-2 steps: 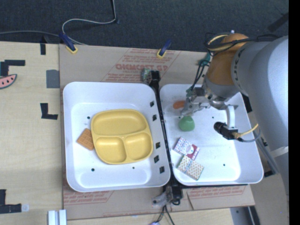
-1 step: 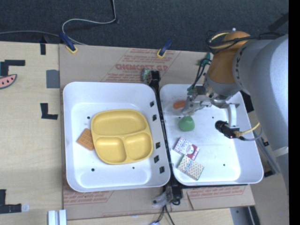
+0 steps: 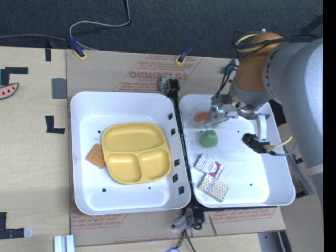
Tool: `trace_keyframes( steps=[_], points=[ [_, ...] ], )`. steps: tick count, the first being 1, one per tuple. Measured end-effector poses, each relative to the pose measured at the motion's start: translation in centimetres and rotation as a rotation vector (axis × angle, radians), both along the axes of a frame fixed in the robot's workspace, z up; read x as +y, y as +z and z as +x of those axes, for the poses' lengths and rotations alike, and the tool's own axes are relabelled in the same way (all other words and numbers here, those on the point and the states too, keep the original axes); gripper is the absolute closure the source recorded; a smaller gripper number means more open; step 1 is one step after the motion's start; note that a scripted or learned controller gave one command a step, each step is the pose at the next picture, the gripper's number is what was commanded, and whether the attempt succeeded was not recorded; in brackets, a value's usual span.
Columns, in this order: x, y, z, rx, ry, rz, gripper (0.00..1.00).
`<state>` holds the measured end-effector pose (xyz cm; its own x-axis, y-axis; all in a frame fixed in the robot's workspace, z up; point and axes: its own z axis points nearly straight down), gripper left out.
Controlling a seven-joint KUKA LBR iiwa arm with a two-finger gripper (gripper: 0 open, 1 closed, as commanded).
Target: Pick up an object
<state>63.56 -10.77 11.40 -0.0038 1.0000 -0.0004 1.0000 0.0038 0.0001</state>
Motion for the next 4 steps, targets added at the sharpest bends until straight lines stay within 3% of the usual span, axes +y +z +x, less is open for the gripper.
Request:
trace_keyframes(
  steps=[1, 2, 3, 4],
  points=[
    [0.06, 0.91, -0.01, 0.001, 0.001, 0.001, 1.0],
    [0.06, 0.9, -0.01, 0.001, 0.001, 0.001, 0.0],
    [0.13, 1.84, 0.0, 0.001, 0.002, 0.002, 1.0],
    [0.13, 1.82, -0.01, 0.001, 0.002, 0.002, 0.0]
  ],
)
